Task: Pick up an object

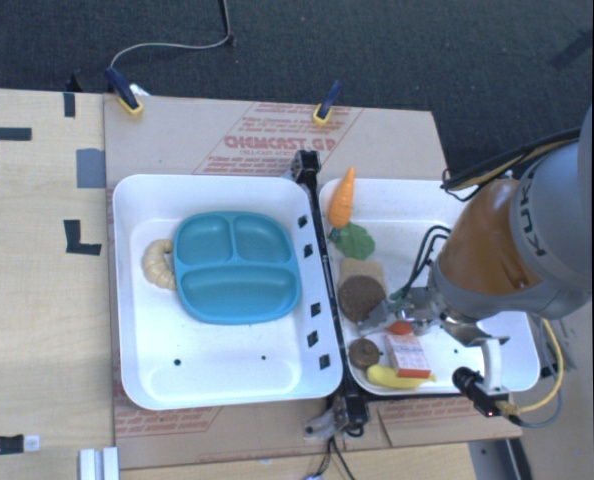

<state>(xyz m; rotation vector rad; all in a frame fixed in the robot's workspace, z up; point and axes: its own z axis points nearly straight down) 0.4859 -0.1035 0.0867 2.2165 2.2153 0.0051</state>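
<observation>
arm bends low over right bin; fingers above red box, state unclear.

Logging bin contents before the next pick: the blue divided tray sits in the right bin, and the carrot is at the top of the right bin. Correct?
Not quite. The blue divided tray lies in the left bin, not the right, as the camera view shows. The rest holds: the carrot is at the top of the right bin.
</observation>
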